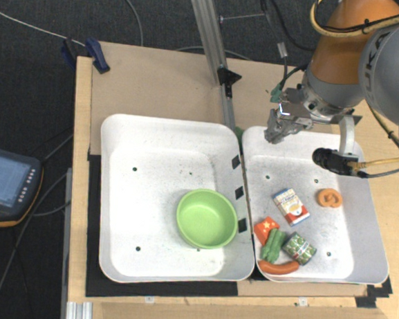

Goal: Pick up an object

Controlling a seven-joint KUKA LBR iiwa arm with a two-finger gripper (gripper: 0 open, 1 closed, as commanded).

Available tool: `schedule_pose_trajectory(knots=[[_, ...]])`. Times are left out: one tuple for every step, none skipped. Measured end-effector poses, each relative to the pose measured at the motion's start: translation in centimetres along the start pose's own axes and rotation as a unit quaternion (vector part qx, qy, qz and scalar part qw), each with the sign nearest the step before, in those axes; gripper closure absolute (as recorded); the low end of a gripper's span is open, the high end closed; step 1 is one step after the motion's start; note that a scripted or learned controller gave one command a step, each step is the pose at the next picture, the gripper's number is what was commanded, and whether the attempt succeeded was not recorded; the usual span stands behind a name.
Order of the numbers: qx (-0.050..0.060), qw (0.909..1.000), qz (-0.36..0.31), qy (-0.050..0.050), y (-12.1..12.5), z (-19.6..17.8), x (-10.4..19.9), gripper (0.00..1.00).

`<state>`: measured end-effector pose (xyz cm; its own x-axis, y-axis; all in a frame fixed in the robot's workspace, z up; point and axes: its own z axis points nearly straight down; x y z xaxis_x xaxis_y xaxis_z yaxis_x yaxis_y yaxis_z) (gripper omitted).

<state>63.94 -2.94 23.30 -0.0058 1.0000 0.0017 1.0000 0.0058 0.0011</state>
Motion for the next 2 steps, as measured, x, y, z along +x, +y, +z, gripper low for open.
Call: schedule_pose_trajectory(knots=[[0.0,1.0,0.0,0.0,1.3,0.5,6.1,1.0],[0.0,1.0,0.0,0.0,3.0,-0.1,12.0,1.0]])
